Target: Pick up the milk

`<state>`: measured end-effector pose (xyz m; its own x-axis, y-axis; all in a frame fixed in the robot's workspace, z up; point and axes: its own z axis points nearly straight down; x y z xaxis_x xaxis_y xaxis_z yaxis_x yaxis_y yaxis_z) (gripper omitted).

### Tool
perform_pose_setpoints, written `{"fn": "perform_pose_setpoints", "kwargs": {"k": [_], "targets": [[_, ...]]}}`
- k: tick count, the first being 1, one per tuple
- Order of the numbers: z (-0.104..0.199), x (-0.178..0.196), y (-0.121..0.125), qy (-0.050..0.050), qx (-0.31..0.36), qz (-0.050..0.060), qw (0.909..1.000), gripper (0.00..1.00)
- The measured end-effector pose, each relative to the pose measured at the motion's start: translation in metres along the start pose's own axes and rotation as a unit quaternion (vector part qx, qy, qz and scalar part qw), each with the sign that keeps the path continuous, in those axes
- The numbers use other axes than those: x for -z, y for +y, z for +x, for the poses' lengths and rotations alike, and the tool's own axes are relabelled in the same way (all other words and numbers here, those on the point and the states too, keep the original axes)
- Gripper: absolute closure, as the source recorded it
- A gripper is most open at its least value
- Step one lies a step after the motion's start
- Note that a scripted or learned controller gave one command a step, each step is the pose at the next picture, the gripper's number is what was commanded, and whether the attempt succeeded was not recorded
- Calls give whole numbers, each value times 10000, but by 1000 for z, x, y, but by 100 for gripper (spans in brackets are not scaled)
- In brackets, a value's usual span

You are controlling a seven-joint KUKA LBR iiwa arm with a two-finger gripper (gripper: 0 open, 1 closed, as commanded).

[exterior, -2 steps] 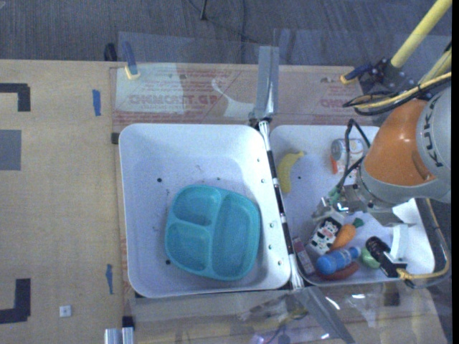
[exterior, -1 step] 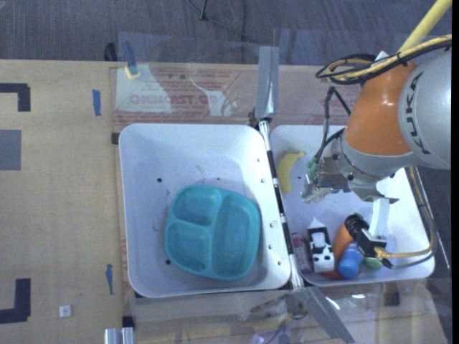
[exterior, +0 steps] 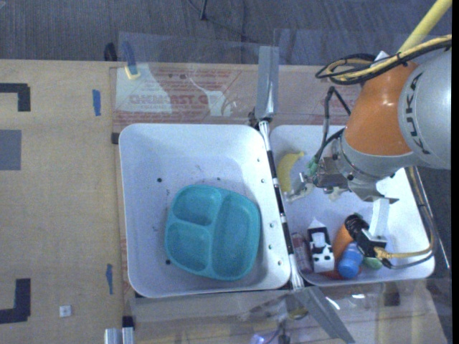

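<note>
Two bins [exterior: 136,145] sit side by side, and the milk [exterior: 319,244] is in the right one, at its near edge close to the near-left corner, just beside the wall shared with the left bin. It is a small white carton with black patches and some red low down; whether it stands or lies tilted is hard to tell from above. Crowded along the same near edge are a blue cap-like piece [exterior: 349,261], touching or almost touching the milk's right side, an orange piece [exterior: 341,236] just behind that, and a bit of green [exterior: 373,263] toward the near-right corner.

In the left bin a teal plate [exterior: 213,231] with three compartments lies toward the near-right corner.

Farther back in the right bin, the gripper [exterior: 313,180] hangs over the middle, toward the left wall, well short of the milk. Whether it is spread or closed cannot be told from here. A yellow piece [exterior: 288,169] lies by the left wall just beyond it.

The carton looks light and thin-walled, so it would likely dent under a hard squeeze, and its coated faces may be slick. The best hold is probably across its two flat sides around mid-height. The wall and the blue piece leave little room to come down on either side.
</note>
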<state>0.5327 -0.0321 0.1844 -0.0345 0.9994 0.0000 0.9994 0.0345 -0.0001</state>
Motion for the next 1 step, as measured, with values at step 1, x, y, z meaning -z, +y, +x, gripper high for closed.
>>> {"fn": "perform_pose_setpoints", "kwargs": {"k": [1], "targets": [[-65, -34, -56, 3, 376, 6, 9993, 0]]}}
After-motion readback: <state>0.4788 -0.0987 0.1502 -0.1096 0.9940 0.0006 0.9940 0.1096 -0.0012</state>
